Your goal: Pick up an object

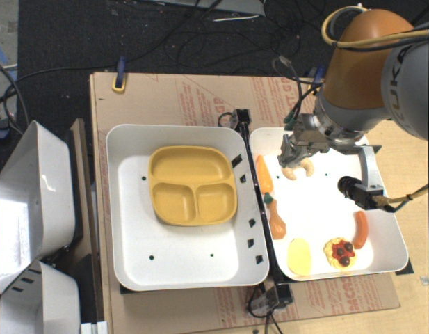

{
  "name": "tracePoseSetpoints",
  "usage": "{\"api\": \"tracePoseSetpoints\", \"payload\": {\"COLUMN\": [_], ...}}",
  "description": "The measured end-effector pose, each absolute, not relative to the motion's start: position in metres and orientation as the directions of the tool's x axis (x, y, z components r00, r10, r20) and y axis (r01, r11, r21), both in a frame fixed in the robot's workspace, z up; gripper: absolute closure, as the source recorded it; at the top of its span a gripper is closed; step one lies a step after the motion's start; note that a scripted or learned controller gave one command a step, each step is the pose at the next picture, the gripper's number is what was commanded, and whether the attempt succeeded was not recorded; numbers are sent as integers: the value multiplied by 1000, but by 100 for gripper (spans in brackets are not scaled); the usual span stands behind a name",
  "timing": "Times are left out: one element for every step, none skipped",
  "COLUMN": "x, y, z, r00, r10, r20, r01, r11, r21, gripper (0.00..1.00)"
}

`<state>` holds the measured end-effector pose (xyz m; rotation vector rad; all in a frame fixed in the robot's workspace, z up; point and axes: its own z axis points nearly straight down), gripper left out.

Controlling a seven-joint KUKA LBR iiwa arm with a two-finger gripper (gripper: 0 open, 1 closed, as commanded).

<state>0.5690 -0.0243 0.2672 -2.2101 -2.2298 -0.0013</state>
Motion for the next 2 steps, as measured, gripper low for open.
{"api": "tracePoseSetpoints", "payload": {"x": [559,552], "y": [24,77], "z": [269,249], "r00": [-8,-8], "r10": [1000,1000], "r20": [1,1], "r01": [1000,1000], "r11": [8,8], "r21": [-2,-3], "gripper": [100,100]}}
